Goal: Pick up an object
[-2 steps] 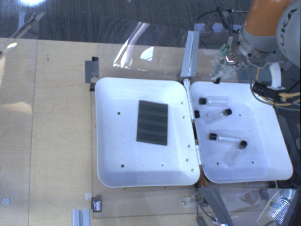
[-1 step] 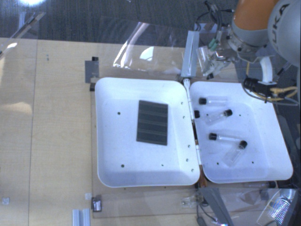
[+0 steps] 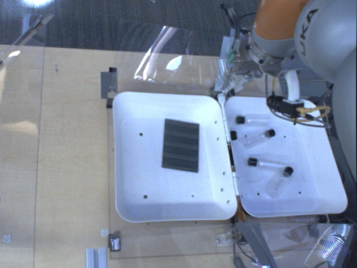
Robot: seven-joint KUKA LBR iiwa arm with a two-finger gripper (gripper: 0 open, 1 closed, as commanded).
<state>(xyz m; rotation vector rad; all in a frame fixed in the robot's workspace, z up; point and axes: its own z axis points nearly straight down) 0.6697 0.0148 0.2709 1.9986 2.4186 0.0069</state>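
Note:
A dark grey ribbed rectangular block (image 3: 181, 146) lies flat in the middle of the left bin (image 3: 134, 200). Several clear vials with black caps lie in the right bin (image 3: 323, 188): one near the back left (image 3: 248, 119), one just in front of it (image 3: 260, 136), one near the middle (image 3: 266, 163), and another beside it (image 3: 280, 180). My gripper (image 3: 227, 82) hangs over the back edge where the two bins meet, above and apart from all the objects. Nothing shows between its fingers.
The grey arm with its orange band (image 3: 281, 10) fills the upper right. A black-and-yellow cable loop (image 3: 293, 108) hangs over the right bin's back edge. A clear plastic sheet (image 3: 162, 54) stands behind the left bin. A small black bracket (image 3: 109, 82) sits at the left bin's back left corner.

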